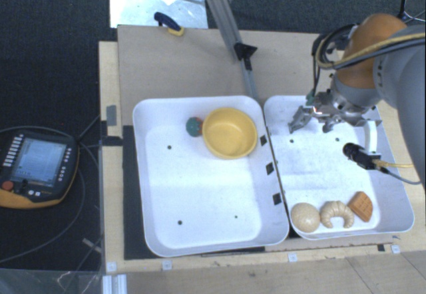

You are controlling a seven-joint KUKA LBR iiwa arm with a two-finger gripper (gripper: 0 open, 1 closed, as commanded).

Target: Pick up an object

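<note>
My gripper [311, 122] hangs over the upper part of the right bin [299, 159], fingers spread apart with nothing between them. Along that bin's front edge lie a round bread roll [305, 217], a croissant [337, 213] and a small brown waffle-like piece [361, 205], all well below the gripper. In the left bin [173, 179] a yellow bowl [229, 132] sits at the upper right, with a small dark green ball [194, 126] touching its left side.
A grey tripod leg [226, 20] slants down to the bins' upper junction. A teach pendant [36, 167] lies on the floor at the left. A black cable plug [359, 155] hangs by the arm over the right bin.
</note>
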